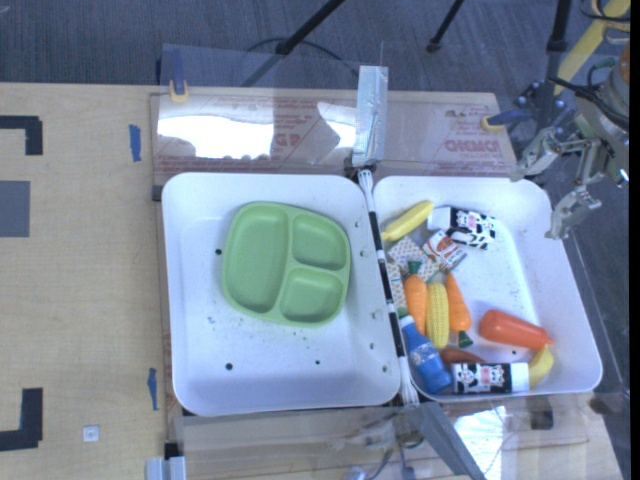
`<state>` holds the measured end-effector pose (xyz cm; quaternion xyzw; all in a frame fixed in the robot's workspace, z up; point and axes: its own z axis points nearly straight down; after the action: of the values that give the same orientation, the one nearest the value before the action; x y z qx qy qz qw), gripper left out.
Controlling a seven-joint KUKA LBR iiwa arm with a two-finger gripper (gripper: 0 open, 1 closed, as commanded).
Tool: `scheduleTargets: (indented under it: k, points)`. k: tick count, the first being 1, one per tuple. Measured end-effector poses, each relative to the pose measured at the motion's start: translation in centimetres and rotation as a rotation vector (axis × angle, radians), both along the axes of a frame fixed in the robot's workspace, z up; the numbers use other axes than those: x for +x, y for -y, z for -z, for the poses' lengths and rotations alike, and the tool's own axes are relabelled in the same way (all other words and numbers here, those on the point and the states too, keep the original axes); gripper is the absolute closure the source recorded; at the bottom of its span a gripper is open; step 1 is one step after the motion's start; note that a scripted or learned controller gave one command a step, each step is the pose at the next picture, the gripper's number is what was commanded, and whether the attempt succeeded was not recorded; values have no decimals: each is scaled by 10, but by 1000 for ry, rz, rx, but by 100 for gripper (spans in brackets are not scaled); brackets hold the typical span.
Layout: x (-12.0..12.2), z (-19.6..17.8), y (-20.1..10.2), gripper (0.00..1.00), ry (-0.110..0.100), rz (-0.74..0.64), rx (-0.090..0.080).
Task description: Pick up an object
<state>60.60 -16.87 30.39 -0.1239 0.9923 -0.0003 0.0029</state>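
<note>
Where arm enters at right edge, claw (572, 206) cut off; grip state unreadable.

The gripper (570, 183) was a pale metallic, skeletal assembly of thin bars and linkages, with a blue fitting and dark cabling behind it

arm's parked way up at the right edge, gripper (570, 183) dangling there with its fingers spread apart
</note>
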Motion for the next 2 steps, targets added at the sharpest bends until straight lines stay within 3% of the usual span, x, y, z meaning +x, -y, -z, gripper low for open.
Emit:
scheduleTargets:
  k: [1, 2]
  points:
    - [-72, 121, -42, 0, -2, -198, -1]
    - [-104, 214, -45, 0, 20, -9, -5]
